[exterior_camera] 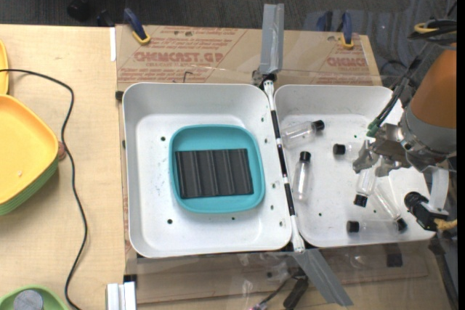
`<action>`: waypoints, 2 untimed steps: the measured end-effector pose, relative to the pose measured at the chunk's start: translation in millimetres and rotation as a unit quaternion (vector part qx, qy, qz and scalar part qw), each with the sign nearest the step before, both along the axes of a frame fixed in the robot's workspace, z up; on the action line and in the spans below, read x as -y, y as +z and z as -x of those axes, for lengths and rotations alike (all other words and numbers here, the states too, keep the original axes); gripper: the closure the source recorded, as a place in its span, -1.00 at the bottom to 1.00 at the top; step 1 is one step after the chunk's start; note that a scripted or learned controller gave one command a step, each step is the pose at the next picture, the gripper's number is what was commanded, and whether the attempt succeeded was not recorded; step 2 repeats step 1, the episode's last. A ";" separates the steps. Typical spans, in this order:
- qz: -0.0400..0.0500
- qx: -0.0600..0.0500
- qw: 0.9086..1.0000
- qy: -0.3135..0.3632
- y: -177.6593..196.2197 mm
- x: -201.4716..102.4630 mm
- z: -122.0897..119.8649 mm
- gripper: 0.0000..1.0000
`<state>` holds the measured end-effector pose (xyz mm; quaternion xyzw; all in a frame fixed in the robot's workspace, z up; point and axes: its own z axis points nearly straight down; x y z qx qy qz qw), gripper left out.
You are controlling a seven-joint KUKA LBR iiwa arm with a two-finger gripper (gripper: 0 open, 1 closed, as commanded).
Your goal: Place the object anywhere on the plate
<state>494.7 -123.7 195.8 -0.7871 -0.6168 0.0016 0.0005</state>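
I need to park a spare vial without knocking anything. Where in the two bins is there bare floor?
The left bin has a bare white strip all around the teal plate, widest along its left wall and front edge. The right bin is crowded: clear vials and loose black caps lie scattered, and the tool hangs over its right half.

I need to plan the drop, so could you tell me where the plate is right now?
The teal plate lies in the middle of the left bin, across the divider from the clear vials scattered in the right bin.
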 end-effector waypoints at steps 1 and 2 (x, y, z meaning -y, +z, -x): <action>0.000 0.000 1.000 0.000 0.0 0.0 0.0 -1.00; 0.000 0.000 1.000 0.000 0.0 0.0 0.0 -1.00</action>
